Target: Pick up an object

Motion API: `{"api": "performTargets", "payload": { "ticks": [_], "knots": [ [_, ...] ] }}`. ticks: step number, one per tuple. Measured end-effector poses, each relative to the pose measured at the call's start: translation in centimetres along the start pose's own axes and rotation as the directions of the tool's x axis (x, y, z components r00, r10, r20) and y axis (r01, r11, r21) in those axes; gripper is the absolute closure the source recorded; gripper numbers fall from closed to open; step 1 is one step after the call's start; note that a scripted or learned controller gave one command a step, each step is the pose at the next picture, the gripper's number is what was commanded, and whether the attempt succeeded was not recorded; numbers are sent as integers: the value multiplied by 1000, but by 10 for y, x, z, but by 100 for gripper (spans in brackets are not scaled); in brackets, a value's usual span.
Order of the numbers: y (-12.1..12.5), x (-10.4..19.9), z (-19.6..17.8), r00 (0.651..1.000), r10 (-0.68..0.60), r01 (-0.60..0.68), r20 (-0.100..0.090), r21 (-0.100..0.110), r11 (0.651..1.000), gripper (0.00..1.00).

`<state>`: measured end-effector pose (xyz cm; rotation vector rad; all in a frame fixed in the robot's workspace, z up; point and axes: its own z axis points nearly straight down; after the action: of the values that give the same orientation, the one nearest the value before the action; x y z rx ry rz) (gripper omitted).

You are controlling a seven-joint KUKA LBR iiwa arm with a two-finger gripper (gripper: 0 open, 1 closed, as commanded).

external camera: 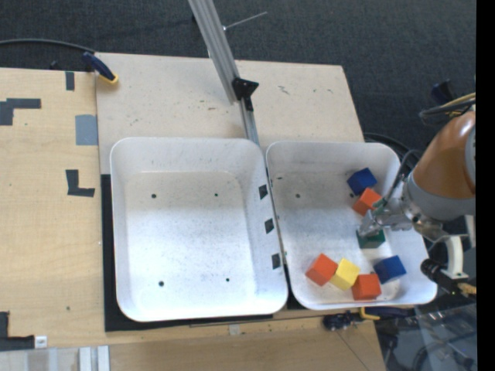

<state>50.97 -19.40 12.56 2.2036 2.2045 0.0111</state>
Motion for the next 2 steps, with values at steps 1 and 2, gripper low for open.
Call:
{"api": "performTargets", "payload": {
  "ticks": [1, 2],
  "knots": [
    [-4, 8, -51, 1000, -1, 2, -12, 19, 1000, 100],
    [-1, 7, -104, 1000, -1, 1, -11, 18, 1000, 100]
  ]
}}
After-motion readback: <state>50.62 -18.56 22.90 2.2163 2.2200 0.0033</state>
